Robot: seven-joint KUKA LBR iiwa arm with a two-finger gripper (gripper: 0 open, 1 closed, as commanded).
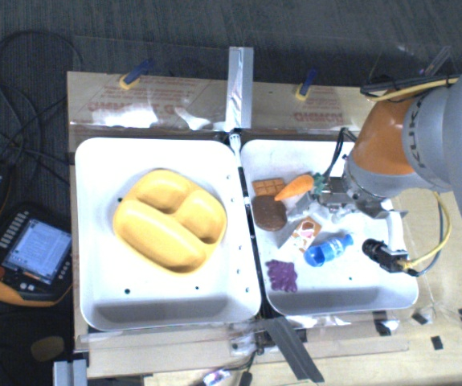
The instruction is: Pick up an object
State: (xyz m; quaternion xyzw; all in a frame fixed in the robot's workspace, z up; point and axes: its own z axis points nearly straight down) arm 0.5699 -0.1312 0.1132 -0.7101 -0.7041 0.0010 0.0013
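The right bin [375, 292] holds a small heap of objects. An orange carrot [294, 187] lies beside a brown waffle square [267, 187] and a dark brown disc [268, 213]. Below them sit a small printed packet [304, 232], a blue bottle [328, 248] and a purple grape cluster [281, 274]. My gripper [320, 195] is down over the heap, just right of the carrot and above the packet. The wrist body hides its fingers.
The left bin [94, 280] holds a big yellow bread-shaped object [169, 219]. A divider rail [247, 215] runs between the bins. A black cable connector [375, 252] and a yellow cable [431, 252] hang at the right bin's right side. Handheld controllers [30, 252] lie left of the bench.
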